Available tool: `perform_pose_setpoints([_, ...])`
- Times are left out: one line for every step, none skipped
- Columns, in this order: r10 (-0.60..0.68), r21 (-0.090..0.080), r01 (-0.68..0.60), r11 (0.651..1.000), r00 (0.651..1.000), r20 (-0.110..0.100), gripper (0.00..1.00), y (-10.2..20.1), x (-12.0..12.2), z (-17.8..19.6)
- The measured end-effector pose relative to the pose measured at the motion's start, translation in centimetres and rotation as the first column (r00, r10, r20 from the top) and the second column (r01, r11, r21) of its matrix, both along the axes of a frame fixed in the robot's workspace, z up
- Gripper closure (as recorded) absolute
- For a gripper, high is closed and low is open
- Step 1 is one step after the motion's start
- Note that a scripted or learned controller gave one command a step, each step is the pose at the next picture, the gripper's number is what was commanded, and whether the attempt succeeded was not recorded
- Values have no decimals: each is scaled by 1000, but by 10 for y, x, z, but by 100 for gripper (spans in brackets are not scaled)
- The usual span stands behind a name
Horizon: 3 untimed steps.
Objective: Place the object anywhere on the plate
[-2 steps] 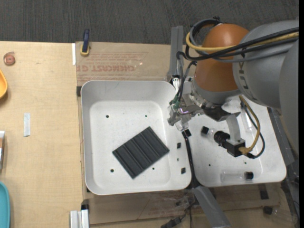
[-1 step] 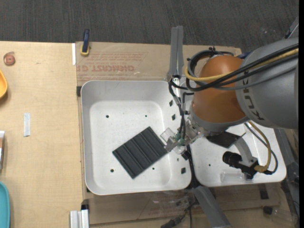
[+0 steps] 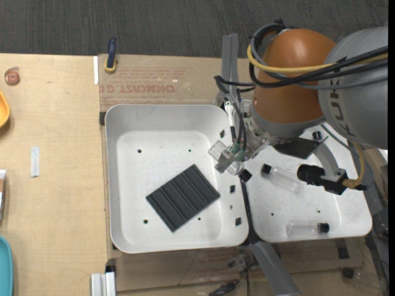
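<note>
Arm's gripper [image 3: 233, 157] hangs at the left bin [image 3: 113, 177] rim; opening cannot be told.

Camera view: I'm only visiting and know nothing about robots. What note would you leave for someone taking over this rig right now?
Gripper: hangs over the wall between the two bins, past the plate's upper right corner. I can't tell whether it holds anything.
Plate: the dark ribbed plate lies flat in the left bin.
Objects: two clear tubes with black caps lie in the right bin, the upper tube and the lower tube.
Done: no object rests on the plate yet.
Left: pick up a tube and set it on the plate.
</note>
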<state>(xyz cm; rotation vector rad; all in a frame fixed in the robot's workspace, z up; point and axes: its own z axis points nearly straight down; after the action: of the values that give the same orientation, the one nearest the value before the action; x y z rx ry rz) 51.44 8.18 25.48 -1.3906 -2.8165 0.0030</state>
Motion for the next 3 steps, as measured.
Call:
perform_pose_setpoints([92,1,-92,996,996,-2,100,-14,-36,-65])
perform_pose_setpoints([93,0,-93,996,996,1,100,32,-35,2])
perform_pose_setpoints([555,0,-555,832,832,2,100,54,-36,40])
